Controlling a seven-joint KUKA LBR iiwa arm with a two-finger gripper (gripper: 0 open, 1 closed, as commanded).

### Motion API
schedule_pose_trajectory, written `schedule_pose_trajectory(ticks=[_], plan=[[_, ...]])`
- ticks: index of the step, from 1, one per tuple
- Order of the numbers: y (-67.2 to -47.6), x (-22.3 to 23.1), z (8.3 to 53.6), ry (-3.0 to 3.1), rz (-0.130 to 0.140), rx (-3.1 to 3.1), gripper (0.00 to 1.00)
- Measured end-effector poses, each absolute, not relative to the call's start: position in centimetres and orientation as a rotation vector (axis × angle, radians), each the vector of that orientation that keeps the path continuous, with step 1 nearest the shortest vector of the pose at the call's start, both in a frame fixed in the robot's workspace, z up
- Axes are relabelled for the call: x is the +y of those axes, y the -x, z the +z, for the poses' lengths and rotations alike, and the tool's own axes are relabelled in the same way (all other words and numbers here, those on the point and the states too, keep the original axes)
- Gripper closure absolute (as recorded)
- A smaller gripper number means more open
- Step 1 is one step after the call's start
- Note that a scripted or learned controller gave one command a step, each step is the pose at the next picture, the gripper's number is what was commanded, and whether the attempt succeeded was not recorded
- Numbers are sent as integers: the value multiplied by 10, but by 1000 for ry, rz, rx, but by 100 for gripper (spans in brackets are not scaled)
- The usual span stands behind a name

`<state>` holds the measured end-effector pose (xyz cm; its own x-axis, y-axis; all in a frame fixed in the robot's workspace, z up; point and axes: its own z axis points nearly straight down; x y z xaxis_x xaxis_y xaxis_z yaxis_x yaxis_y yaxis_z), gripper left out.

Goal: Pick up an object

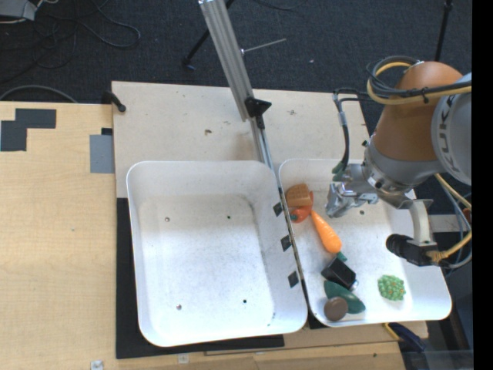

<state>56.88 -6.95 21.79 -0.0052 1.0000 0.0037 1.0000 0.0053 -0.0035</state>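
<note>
Brown ball [336,308] sits lowest in your right bin [431,303], touching a teal piece [344,297].
You have six items there: ball, teal piece, black block [340,271], green ball [391,287], carrot [326,233], brown block [299,197]. Gripper [341,202] hangs right of the brown block; its state can't be told.

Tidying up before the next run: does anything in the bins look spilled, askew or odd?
Nothing stands out. The orange carrot, brown block, black piece, brown ball and green lump all lie inside the right bin. The claw hovers above it.
</note>
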Motion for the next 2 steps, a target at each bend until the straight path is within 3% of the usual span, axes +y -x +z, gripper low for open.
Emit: schedule_pose_trajectory(ticks=[2], plan=[[-573,37,224,2215,0,-2224,100]])
